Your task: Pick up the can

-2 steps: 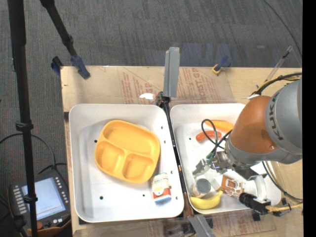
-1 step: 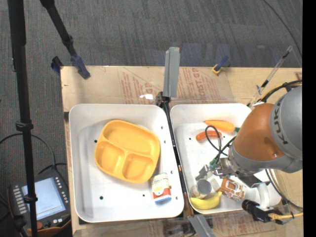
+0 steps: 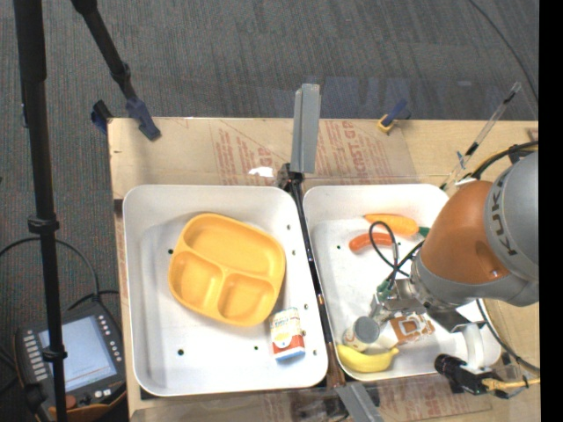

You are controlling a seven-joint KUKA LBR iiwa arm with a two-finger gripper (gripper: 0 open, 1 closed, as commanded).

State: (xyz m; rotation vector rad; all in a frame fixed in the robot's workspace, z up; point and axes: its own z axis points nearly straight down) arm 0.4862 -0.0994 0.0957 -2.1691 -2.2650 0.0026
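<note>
The can is a small grey cylinder seen from above, standing in the right bin near its front edge, just above a banana. My gripper hangs low in that bin, right beside the can on its upper right side. The grey wrist with its orange band covers much of the gripper from above. I cannot see anything held in it.
A carrot and a red sausage-shaped piece lie at the back of the right bin, and a brown waffle-like piece sits under the gripper. The left bin holds a yellow divided plate and a small carton.
</note>
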